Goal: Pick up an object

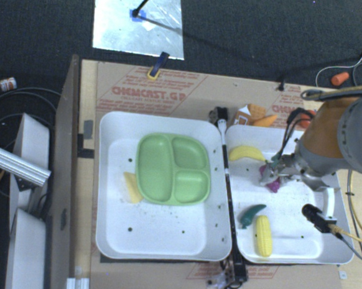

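Note:
In the right bin (297, 250), my gripper (271, 173) is low over a small purple thing (273, 185), which peeks out just under its tip. A yellow banana (246, 153) lies to the gripper's left near the bin's back. A dark green pepper (250, 215) and a yellow corn cob (262, 236) lie toward the front of that bin. The arm's grey body hides the bin's right side.
The left bin (115, 229) holds a green divided plate (173, 169) with a yellow piece (131, 187) at its left edge. An orange carrot-like toy (265, 120) lies on the cardboard behind the right bin.

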